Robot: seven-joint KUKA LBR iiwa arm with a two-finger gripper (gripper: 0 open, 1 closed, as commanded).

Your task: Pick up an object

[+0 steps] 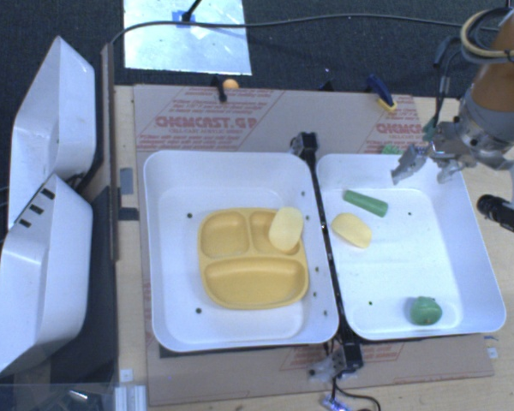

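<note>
Currently your claw (427,163) hangs over the far right corner of the right bin (463,229), fingers spread apart with nothing between them. Two grey fingertips show, one toward the bin's middle and one toward its right wall, pointing down and slightly leftward.

Nearest candidate: the green cylinder (365,202), lying on the bin floor near the far wall, down and to the left of the claw. Its long axis runs roughly left to right across the view, with the right end tipped a little toward the near side. You would need the fingers to close across that axis, so, as I judge it, a wrist turn may be called for before the descent.

Just beside it, nearer the divider, lies the pale yellow lump (351,230), close to the cylinder but apart from it. A green rounded piece (425,311) sits well apart in the near right corner.

Left bin (180,229): yellow divided tray (250,276) with a pale yellow rounded piece (285,229) resting on its right rim. All of that lies far from the claw.

Arm pose: the arm (501,92) enters from the right, orange band above the wrist, wrist bent downward over the bin's far right edge. Whether the claw is above the floor or close to it you cannot tell from this slant.
</note>
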